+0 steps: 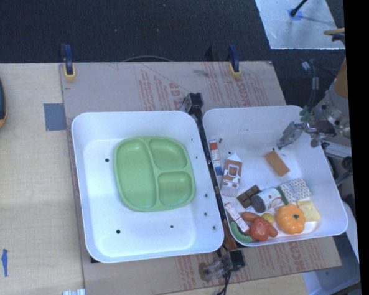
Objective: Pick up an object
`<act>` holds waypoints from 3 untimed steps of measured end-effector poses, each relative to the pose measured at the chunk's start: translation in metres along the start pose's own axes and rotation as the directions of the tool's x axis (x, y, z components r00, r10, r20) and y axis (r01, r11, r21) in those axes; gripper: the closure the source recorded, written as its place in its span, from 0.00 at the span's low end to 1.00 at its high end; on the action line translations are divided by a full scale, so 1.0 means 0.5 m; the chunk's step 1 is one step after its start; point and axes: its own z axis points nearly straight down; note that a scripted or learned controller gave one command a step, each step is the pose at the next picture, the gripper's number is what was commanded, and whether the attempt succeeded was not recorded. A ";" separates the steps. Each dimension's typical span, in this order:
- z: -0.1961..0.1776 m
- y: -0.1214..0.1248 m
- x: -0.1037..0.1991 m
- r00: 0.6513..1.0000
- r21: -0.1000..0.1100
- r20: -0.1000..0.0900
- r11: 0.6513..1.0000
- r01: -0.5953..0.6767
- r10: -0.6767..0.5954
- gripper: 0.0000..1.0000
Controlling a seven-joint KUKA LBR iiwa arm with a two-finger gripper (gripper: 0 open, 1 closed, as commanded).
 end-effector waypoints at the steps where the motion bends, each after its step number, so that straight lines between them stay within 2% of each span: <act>1: 0.200 -0.032 0.009 1.000 0.019 -0.007 1.000 0.005 -0.005 0.00; 2: 0.167 -0.026 0.005 1.000 0.010 -0.003 1.000 0.006 -0.006 1.00; 3: -0.024 0.108 0.244 1.000 -0.005 -0.009 1.000 0.015 -0.015 1.00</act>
